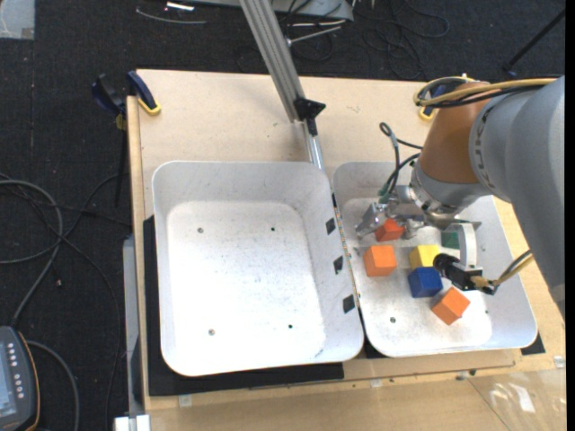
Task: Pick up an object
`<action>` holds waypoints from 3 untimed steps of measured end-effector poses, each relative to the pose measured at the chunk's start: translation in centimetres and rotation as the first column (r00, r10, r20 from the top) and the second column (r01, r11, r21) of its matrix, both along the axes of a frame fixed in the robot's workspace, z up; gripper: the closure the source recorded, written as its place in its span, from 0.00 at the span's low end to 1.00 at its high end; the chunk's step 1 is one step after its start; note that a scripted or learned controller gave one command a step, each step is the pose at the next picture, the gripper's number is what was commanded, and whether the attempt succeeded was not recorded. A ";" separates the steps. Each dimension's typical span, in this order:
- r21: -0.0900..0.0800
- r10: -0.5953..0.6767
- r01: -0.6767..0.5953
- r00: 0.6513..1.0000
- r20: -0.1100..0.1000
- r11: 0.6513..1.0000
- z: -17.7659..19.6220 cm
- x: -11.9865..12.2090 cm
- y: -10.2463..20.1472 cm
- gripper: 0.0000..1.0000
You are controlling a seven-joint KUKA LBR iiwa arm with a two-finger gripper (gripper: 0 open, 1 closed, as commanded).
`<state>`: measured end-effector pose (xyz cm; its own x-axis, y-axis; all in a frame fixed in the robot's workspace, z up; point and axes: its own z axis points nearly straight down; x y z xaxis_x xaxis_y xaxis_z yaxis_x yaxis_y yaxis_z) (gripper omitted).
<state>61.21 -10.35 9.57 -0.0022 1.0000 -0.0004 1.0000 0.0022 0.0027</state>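
- nearest the lens, the left bin (180, 348): shallow white moulded tray, rounded corners, faintly speckled floor.
- right bin (503, 330): same make, touching the left one; it gathers the blocks within the arm's reach.
- orange cube (451, 304) at 5 o'clock, blue cube (424, 282) and yellow cube (423, 258) near centre, a second orange cube (380, 260) at 9 o'clock; matte, sharp-edged.
- red-orange block (389, 232) at 10 o'clock, directly under the gripper (384, 219); whether the claw is open or gripping cannot be told.

No readable text, label, brand or number shows on anything in view
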 end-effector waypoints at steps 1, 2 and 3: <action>0.000 -0.002 0.002 1.000 0.000 1.000 1.0 0.0 0.0 1.00; 0.003 0.007 -0.007 1.000 0.004 1.000 10.4 -2.5 7.7 1.00; 0.003 0.008 -0.008 1.000 0.003 1.000 12.8 2.7 15.0 1.00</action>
